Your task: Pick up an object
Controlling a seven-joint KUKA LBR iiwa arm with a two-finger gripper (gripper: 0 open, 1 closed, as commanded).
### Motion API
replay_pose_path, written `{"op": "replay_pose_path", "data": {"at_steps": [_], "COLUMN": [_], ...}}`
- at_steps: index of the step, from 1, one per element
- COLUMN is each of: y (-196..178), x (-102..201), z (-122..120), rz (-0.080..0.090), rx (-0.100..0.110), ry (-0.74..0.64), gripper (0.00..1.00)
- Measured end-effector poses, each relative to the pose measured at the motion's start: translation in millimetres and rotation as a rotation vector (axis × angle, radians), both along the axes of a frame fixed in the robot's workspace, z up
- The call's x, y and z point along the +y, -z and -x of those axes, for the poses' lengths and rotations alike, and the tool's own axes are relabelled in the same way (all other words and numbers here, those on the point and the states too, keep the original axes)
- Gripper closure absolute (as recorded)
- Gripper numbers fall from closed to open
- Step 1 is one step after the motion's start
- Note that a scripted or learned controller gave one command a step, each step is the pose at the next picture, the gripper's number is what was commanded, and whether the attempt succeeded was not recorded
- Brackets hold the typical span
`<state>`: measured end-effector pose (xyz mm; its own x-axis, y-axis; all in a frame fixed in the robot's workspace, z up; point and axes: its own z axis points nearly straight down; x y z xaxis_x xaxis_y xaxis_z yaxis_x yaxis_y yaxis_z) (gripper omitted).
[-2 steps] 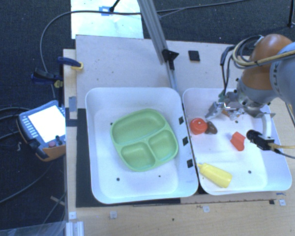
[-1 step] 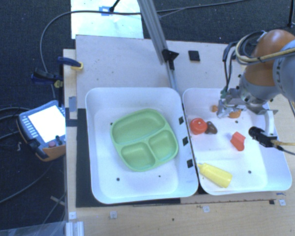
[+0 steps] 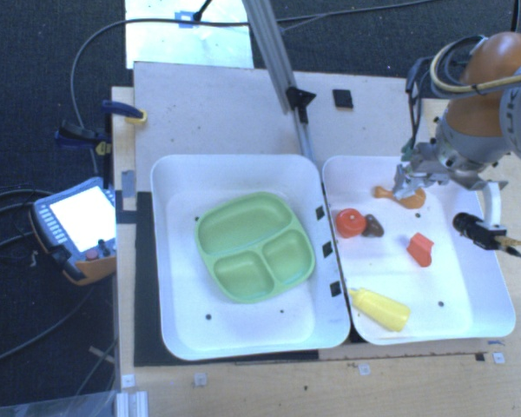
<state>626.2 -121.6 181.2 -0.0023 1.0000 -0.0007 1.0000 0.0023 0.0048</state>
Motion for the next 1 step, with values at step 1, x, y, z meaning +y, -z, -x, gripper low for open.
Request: {"op": "replay_pose_path", "data": {"at_steps": [1], "y": [-47.1], "x": [-0.2], "z": [-1.3], "rz": [0.000], "rx": [-0.001], "ry": [-0.002], "gripper": [1.00]}}
